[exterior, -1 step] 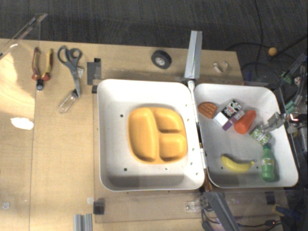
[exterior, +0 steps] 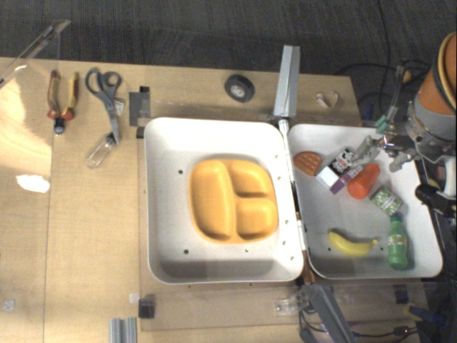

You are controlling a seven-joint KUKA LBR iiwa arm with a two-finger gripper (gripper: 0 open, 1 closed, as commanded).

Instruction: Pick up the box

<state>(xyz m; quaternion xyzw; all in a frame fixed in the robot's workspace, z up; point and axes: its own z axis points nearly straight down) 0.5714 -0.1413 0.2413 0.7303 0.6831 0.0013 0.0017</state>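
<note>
Right bin [exterior: 428,263]: one box [exterior: 337,171], one banana [exterior: 350,244], one green bottle [exterior: 397,243]; labels unreadable. Gripper [exterior: 376,146] finger state: cannot tell.

Your bench [exterior: 78,263] is a light wood top. Two shallow white bins sit side by side on it: the left bin [exterior: 166,213] and the right bin [exterior: 428,259], edges touching. Far left you've got red-handled pliers [exterior: 60,100], then scissors [exterior: 107,98] just right of them. A roll of black tape [exterior: 239,88] lies by the far edge, beyond the left bin.
</note>
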